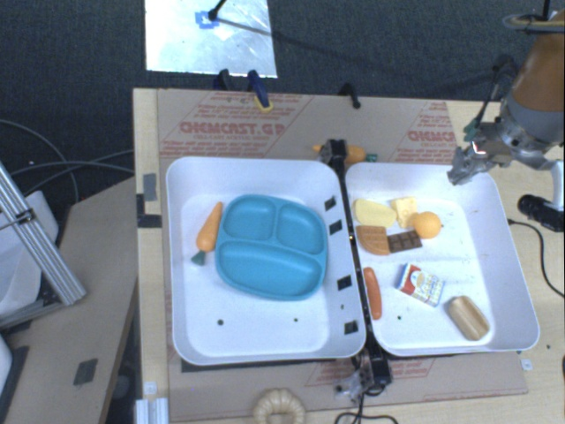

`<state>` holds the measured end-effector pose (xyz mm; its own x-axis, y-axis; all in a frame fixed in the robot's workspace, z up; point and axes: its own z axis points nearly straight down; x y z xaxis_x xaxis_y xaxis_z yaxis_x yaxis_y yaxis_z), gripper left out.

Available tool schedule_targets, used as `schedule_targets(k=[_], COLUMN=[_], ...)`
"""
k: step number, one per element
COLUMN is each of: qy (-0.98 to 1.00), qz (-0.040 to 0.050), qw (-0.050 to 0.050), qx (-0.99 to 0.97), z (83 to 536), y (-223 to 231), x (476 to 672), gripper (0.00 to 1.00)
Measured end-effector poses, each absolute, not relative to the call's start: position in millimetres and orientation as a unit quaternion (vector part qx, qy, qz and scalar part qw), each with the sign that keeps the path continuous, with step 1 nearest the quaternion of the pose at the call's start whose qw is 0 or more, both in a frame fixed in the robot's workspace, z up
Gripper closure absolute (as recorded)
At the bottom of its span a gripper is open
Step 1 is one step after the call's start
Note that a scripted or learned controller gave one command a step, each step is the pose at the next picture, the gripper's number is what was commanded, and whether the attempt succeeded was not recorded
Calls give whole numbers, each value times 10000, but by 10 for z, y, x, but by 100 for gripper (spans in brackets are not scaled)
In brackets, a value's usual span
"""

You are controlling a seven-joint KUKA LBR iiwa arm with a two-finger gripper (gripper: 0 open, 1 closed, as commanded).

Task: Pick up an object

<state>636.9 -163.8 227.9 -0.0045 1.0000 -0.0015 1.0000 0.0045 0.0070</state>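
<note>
I've got the gripper (465, 168) hanging at the upper right of the frame, just over the far corner of the right bin (503, 228), nothing between it and the floor of the bin, and whether it's released or clenched I can't tell from this angle. Candidates are all in that right bin: a cluster in its upper left with a yellow piece (374, 212), a pale cheese-like block (405, 209), an orange ball (427, 225), a waffle-brown square (373, 239) and a chocolate bar (405, 242) touching one another; lower down a small printed box (419, 284), a sausage (373, 291) by the divider, and a bread roll (468, 317) near the lower right corner. These look like toy food, so I'd judge them light, rigid and a bit slick. The orange ball is nearest but could roll off; the box stands apart from the rest, so I'd close across its short sides. The left bin (190, 263) holds a blue tray (269, 246) and a carrot (208, 228).
</note>
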Motion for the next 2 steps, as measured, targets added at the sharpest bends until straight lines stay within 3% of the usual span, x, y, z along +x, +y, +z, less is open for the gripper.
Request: schedule_targets(k=[2], qy=[7102], qz=[7], qw=[-5], qx=[7040], z=[2300], y=[-706], x=[6165], gripper=[100])
